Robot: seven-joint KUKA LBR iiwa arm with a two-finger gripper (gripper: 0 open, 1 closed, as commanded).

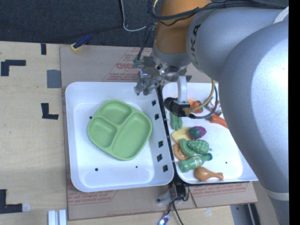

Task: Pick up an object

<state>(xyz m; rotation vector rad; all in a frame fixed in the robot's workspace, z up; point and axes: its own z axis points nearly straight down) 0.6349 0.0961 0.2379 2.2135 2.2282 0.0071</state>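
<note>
My gripper (pixel 146 87) hangs over the far rim between the two bins, just beyond the far right corner of the green divided plate (pixel 120 129). That plate lies flat in the left bin (pixel 77 139). The right bin (pixel 233 159) holds several toy foods: a purple eggplant (pixel 198 131), a green bumpy piece (pixel 196 147), a green bottle (pixel 193 162), a brown drumstick (pixel 208 175), an orange carrot (pixel 217 120) and a green pickle (pixel 176 122). I see nothing carried by the gripper.
The grey arm covers the right bin's far right part. A yellow slice (pixel 179 135) and an orange ring (pixel 179 152) lie near the divider. Brown cardboard (pixel 93 64) lies under the bins.
</note>
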